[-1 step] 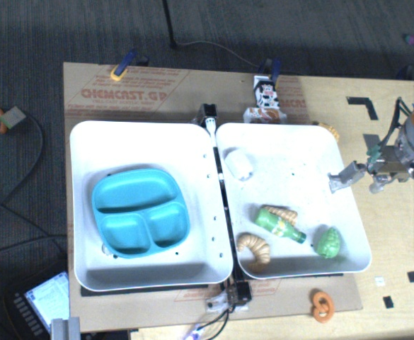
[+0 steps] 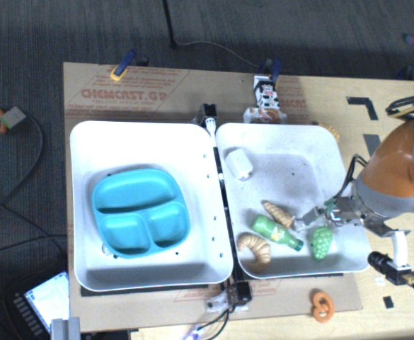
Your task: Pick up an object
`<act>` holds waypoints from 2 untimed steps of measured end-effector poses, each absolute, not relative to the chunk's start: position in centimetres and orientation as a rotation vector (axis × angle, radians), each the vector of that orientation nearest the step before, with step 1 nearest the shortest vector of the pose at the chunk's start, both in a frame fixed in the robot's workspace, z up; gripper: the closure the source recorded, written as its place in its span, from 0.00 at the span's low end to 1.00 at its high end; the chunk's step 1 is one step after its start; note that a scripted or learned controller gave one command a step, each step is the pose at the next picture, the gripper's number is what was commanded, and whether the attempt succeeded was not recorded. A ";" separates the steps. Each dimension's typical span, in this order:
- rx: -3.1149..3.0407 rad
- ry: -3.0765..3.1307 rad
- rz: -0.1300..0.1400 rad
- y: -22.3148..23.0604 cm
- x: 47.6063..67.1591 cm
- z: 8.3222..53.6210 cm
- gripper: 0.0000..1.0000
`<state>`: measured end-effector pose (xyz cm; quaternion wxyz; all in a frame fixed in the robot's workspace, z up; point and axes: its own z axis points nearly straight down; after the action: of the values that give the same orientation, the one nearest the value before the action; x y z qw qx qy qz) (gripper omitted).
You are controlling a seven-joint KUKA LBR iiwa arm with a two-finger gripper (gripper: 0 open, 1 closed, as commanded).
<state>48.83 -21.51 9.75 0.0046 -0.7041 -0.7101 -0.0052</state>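
Camera view. Gripper (image 2: 317,218): low in right bin (image 2: 291,168), at 4 o'clock; finger spread cannot be made out. Green grapes (image 2: 322,242) just beside it at 6; green bottle (image 2: 277,233) at 8. Left bin (image 2: 143,137) bears blue divided tray (image 2: 140,212). Bench (image 2: 122,94): brown board over dark carpet (image 2: 51,20).

Four pickable pieces down in the right bin's near half: green bottle (image 2: 277,233) lying on its side, cap end pointing right; tan croissant (image 2: 254,248) just left of it, curled by the near-left corner; green grape bunch (image 2: 321,242) to the right; brownish cone-shaped piece (image 2: 278,214) just beyond. White block (image 2: 238,163) alone at far left.
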 end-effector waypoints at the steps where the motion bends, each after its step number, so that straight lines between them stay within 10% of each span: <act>1: -2.214 -2.225 -0.005 -21.9 48.7 10.6 1.00; 2: -2.204 -2.222 -0.011 -21.5 48.7 10.6 0.00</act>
<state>48.71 -21.51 10.56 0.0059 -0.7041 -0.7101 -0.0034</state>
